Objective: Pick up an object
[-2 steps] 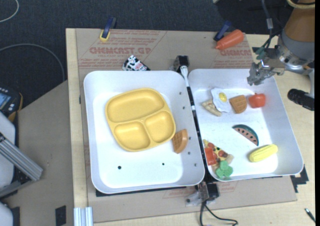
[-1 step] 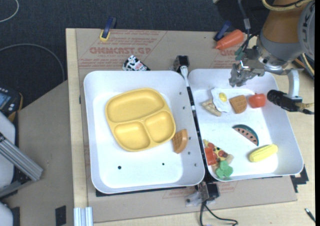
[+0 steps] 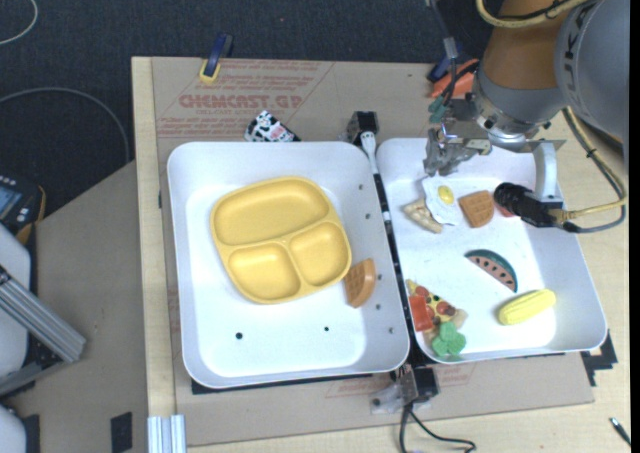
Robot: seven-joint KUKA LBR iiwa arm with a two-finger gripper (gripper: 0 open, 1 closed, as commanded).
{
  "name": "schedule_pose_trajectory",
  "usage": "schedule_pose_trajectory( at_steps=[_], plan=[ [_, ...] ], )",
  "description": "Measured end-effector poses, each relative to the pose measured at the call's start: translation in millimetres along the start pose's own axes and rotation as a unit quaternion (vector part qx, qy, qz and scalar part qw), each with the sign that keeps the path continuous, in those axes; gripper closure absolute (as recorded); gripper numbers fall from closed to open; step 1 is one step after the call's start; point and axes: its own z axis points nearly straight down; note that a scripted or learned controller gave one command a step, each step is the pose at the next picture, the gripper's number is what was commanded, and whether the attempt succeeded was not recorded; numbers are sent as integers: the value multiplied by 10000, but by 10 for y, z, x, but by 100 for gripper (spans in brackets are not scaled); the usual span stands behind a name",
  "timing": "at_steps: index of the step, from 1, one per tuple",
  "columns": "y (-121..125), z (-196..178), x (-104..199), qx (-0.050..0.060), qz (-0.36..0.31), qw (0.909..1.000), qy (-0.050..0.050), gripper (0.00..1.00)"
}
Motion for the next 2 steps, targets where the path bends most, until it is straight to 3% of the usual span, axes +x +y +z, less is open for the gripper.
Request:
schedule_pose_trajectory(
  at_steps=[1,2],
  plan=[
    [-179,-3,444,6,7,10000,-4,100],
    [-179,-171,400,-31,25,10000,-13,100]
  ],
)
